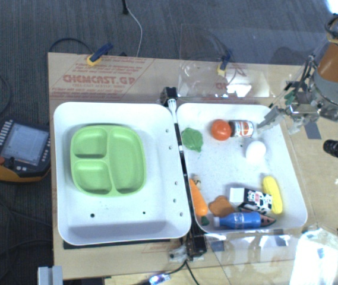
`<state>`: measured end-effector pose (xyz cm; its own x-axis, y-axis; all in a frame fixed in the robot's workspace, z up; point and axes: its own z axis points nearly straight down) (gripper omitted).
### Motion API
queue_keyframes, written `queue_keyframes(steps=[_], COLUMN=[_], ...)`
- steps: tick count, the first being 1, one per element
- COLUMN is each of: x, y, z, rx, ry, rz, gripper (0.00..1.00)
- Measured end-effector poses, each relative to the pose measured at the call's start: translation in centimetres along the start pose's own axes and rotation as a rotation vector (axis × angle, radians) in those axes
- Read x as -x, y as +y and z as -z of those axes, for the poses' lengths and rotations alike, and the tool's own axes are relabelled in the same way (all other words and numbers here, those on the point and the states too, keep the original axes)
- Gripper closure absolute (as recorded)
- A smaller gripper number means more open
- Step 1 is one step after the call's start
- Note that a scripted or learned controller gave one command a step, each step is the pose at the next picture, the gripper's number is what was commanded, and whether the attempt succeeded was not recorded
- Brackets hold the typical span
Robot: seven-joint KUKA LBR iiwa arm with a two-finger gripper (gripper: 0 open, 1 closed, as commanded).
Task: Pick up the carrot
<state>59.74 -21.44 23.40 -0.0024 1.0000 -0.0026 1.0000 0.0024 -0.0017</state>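
Carrot sits far lower-left of your tool, across the right bin.

Carrot (198, 199) lies lower centre of frame, hugging the right bin's (292, 177) left wall, long axis running up-down, brown piece (220, 205) just beside it. Tool (292, 110) hangs at the bin's upper right corner; can't tell how wide it stands. Wall side is tight, right side cluttered; mid-bin is open.

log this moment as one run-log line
phase: approach | pincer: over right bin's far right rim, holding nothing | carrot: lying by right bin's left wall, untouched | tray: in left bin
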Motion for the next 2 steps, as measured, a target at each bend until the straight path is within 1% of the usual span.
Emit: queue_keyframes(steps=[1, 2], x=[-5.9, -10.7], y=[-5.6, -11.6], z=[-2.8, -6.5], rx=[-0.004, -0.009], ry=[0.002, 0.004], rz=[0.031, 0.034], gripper=[0.00, 0.00])
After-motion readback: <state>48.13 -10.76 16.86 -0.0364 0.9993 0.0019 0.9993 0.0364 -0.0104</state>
